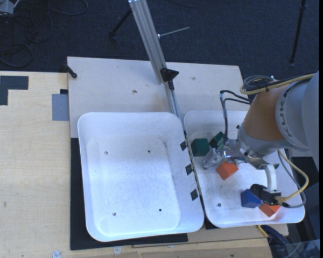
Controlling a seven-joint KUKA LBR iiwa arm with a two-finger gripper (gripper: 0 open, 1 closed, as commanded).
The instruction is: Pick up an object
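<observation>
No writing can be read. In the right bin (pixel 215 211), the gripper (pixel 211 159) is low beside the green block (pixel 199 145); whether it is open or closed I cannot tell. The orange block (pixel 226 170) lies just beside it. A blue block (pixel 250 198) and a red piece (pixel 269 210) lie near the bin's front corner.

1. One fixed camera hangs above the bench (pixel 32 160), looking down at a slant — far enough off to take in both white bins (pixel 91 144).
2. The arm (pixel 282 114) enters from the frame's right; dark floor lies along the top.
</observation>
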